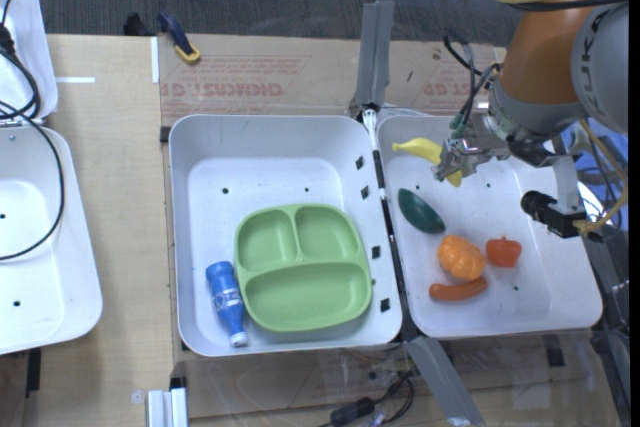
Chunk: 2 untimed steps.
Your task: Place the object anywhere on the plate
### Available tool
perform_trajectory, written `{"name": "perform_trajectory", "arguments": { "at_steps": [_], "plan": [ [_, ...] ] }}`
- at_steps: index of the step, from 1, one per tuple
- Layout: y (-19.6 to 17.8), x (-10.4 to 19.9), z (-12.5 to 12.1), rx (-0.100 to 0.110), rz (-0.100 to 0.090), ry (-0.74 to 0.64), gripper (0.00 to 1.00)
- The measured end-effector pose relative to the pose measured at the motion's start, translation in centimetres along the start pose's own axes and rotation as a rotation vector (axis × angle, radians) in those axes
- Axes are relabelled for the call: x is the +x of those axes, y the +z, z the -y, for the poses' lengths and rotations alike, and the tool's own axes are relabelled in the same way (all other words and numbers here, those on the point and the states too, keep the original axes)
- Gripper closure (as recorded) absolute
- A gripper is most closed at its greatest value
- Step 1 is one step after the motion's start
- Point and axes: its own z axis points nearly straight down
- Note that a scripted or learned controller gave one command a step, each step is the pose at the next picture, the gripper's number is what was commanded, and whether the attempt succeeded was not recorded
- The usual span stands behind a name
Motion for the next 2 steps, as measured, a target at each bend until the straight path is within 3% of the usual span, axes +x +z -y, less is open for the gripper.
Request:
{"name": "perform_trajectory", "arguments": {
  "at_steps": [1,2],
  "plan": [
    [-3.01,10.88,1.95,0.003,0.0,-0.061,1.0],
    [-3.01,10.84,1.95,0.003,0.0,-0.06,0.0]
  ]
}}
